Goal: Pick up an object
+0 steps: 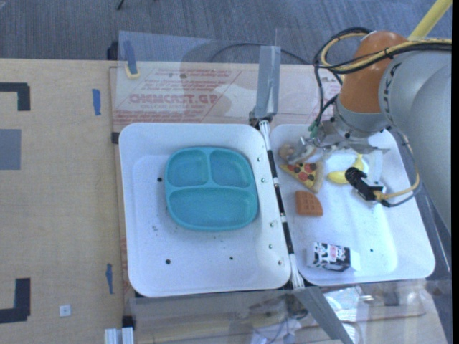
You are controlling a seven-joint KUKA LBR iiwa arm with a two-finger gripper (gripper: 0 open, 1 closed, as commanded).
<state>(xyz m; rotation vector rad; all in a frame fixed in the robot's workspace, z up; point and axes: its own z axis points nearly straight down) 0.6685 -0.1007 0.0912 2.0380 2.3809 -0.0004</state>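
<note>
Two white bins side by side. In the left bin [143,264], one teal divided plate [211,188]. In the right bin [401,256], four loose items: one pizza slice [304,172] nearest the plate, one orange waffle [309,205] just below it, one yellow banana [341,175] farther right, one black-and-white carton [330,256] toward the near rim. One gripper [310,139] low over the pizza slice's far end; jaw opening impossible to tell.

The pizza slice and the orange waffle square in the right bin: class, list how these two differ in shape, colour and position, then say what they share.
The pizza slice is a wedge; the orange waffle square is roughly square. The pizza slice carries dark red spots on yellow; the waffle square is plain orange. The pizza slice lies just under the gripper; the waffle square sits apart, nearer the camera. Both lie flat near the right bin's left wall.
</note>
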